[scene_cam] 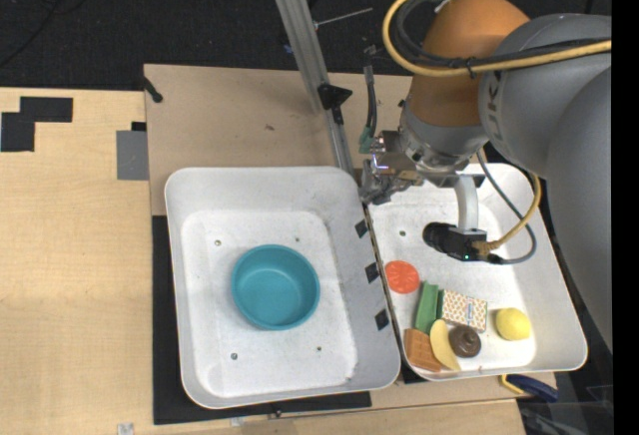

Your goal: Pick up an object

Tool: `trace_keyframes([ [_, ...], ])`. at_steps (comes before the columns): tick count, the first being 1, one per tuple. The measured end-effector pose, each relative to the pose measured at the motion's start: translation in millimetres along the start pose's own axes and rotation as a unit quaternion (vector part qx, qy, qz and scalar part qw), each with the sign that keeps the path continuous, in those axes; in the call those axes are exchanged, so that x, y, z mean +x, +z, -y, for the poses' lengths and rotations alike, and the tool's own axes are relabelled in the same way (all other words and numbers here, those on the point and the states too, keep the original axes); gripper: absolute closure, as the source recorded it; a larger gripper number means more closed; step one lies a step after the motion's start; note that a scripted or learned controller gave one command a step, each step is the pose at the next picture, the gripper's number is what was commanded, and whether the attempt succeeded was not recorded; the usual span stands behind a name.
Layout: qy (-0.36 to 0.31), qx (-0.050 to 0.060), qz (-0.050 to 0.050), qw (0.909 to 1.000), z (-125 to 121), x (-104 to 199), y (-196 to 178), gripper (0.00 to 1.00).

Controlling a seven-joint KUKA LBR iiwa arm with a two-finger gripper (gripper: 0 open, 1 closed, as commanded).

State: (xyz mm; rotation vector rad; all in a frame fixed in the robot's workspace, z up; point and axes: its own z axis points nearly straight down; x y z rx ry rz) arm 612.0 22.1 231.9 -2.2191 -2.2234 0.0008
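We see the orange disc [401, 276] in the right bin [409, 223], apart from the jaws, whose state we cannot tell.

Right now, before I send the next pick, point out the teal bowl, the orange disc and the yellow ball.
teal bowl [276, 287], camera view, on its inner floor.
orange disc [401, 277], camera view, centre of its top face.
yellow ball [512, 324], camera view, middle of its rounded top.

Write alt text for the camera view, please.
The gripper hangs over the right bin's far left corner, away from the orange disc and yellow ball in its near half. A teal bowl sits in the left bin.
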Motion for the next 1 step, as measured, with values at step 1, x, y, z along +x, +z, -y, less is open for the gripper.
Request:
trace_keyframes([
  [1, 0.000, 0.000, 0.000, 1.0000, -11.0, 53.6, 7.0, 1.00],
])
